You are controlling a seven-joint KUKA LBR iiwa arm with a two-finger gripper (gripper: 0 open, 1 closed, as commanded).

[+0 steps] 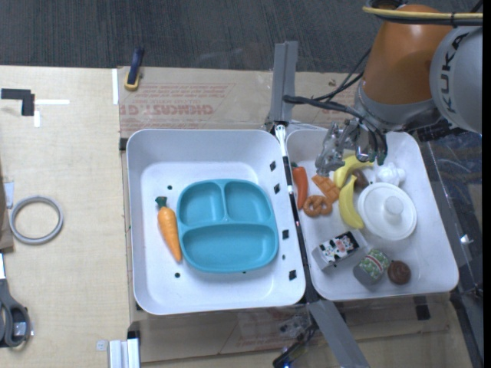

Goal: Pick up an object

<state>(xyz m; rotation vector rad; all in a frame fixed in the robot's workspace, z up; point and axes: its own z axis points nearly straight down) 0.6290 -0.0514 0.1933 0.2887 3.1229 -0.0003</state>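
A small green-and-red can (372, 267) and a brown chocolate doughnut (399, 272) are seen at the near edge of the right-hand bin (433, 228), with a black-and-white cow-patterned carton (336, 249) just to their left. Further back in the same bin, a white lidded pot (388, 210) is flanked by a yellow banana (350, 203), and a pretzel (315, 204) and a red pepper-like piece (299, 183) are found along the left wall. The grey arm with its orange band (403, 52) is positioned over the bin's far end, its tool (349, 148) lowered to just above a second yellow toy (354, 165); whether the tool is spread or closed cannot be told, and nothing can be made out between its tips. In the left-hand bin (146, 228), a blue divided plate (228, 225) is shown with a toy carrot (169, 228) just beside its left rim. A grey tape ring (34, 219) is seen lying on the bench (61, 159), well apart from the bins.
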